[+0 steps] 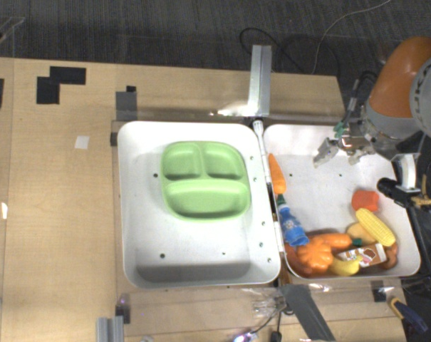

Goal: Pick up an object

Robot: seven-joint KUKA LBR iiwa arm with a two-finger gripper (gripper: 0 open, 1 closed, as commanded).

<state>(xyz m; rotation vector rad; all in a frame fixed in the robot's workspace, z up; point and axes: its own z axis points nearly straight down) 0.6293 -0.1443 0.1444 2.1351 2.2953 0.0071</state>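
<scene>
My gripper (pixel 338 154) hangs over the far side of the right bin (pixel 311 191), its two fingers spread open with nothing between them. Toy food lies below it in that bin: a carrot (pixel 275 173) along the left wall, a blue bottle (pixel 290 225), an orange-red block (pixel 366 200), a corn cob (pixel 375 226), and an orange pile (pixel 316 253) with a yellow piece (pixel 345 266) and a small brown bottle (pixel 367 254) at the near edge. The gripper is above bare bin floor, apart from all of them.
The left bin (pixel 140 212) holds a green divided plate (pixel 204 179). A metal post (pixel 261 80) stands behind the divider between the bins. The grey arm with its orange band (pixel 407 77) comes in from the right. Wooden bench top (pixel 51 191) lies left of the bins.
</scene>
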